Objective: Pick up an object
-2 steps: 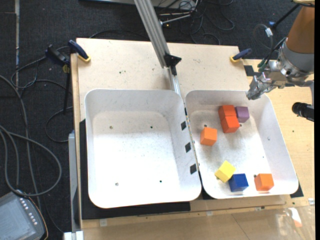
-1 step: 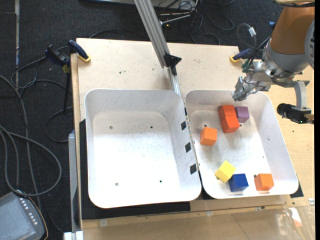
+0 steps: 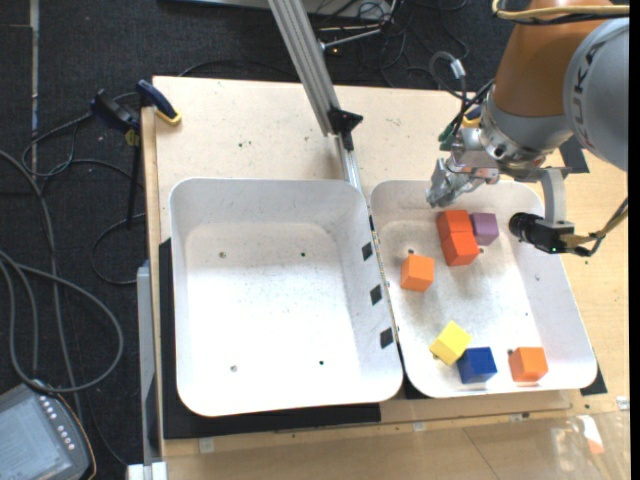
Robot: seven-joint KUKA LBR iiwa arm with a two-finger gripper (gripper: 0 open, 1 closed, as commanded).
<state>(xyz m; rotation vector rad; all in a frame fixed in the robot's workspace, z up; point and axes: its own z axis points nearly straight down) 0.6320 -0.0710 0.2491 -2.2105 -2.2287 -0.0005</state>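
My gripper [image 3: 447,190] hangs over the far end of the right bin [image 3: 560,308], just above and left of a red-orange block [image 3: 457,238]. A small purple block [image 3: 485,227] leans against that block's right side. Nothing shows between the fingers. An orange cube [image 3: 417,271] lies to the left, nearer the bin's middle. A yellow cube [image 3: 450,342], a blue cube [image 3: 477,364] and another orange cube [image 3: 527,363] sit along the bin's near end.
The left bin [image 3: 200,268] stands beside the right one, with a divider rim between them. A slanted metal rail [image 3: 305,48] crosses the bench behind the bins. Cables and a blue-yellow clamp [image 3: 140,108] lie at the bench's far left.
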